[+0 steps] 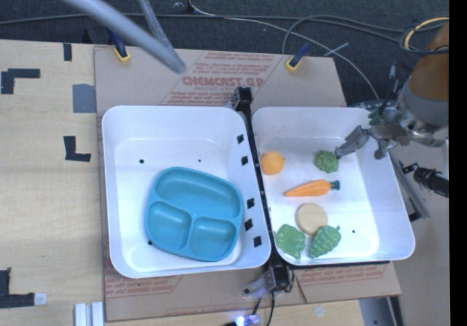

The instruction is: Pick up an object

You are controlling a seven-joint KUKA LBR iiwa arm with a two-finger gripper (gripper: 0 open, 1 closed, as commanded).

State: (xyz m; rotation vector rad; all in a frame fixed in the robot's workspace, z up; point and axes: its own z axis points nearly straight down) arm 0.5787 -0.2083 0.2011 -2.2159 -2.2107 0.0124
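The right bin (pixel 387 193) holds an orange ball (pixel 272 163), a small green broccoli piece (pixel 326 162), a carrot (pixel 310 188), a beige round piece (pixel 311 216) and two leafy green pieces (pixel 290 241) (pixel 324 241). My gripper (pixel 367 146) hangs over the bin's upper right part, just right of the broccoli piece. It is open, with its fingers spread and nothing between them. One fingertip (pixel 349 146) points toward the broccoli piece.
The left bin (pixel 117 171) holds a blue divided tray (pixel 193 213). A black divider clip strip (pixel 248 171) runs between the bins. Cables cross the dark floor behind the bench. A grey pole (pixel 95 7) slants across the upper left.
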